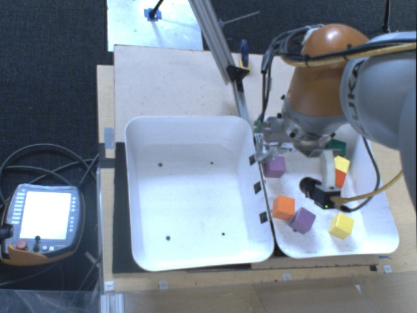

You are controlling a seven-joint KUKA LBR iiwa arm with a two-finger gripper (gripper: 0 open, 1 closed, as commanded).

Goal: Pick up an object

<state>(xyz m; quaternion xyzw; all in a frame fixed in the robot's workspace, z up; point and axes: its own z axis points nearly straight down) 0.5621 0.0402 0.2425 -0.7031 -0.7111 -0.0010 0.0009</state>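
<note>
Several small blocks lie in the right bin [381,237]: a purple block [275,167] near its left wall, an orange block [283,207], a second purple block [302,220], a yellow block [341,225] and a yellow-and-orange block [341,169]. A green block [338,147] peeks out from under the arm. My gripper [266,150] hangs below the orange wrist at the bin's upper left, just above and left of the first purple block. The wrist hides most of it, and nothing is visibly held.
The left bin [140,175] sits beside the right one, and their walls meet under the gripper. A black cable fitting [317,193] hangs over the right bin. A slanted metal pole [212,28] crosses the back. A teach pendant [40,223] lies at the far left.
</note>
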